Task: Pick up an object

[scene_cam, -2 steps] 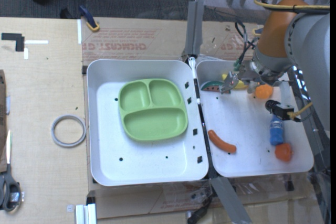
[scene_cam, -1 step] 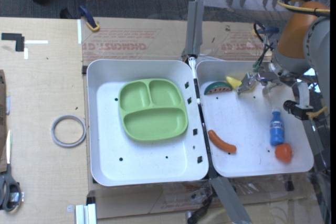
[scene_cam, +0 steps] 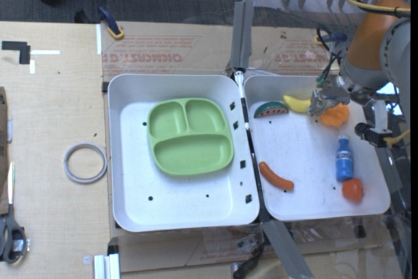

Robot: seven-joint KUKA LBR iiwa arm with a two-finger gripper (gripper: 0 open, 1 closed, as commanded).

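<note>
The orange object (scene_cam: 337, 115), a lumpy toy-like piece in the upper right of the frame, lies in the right bin (scene_cam: 307, 206) just right of a yellow banana (scene_cam: 297, 103), with the gripper (scene_cam: 318, 105) set down at its upper left edge; whether the jaws are spread or pinched cannot be told. It is judged light, probably soft or hollow plastic and somewhat slippery; a hold across its narrower middle is advised, clear of the banana and the bin wall.
</note>
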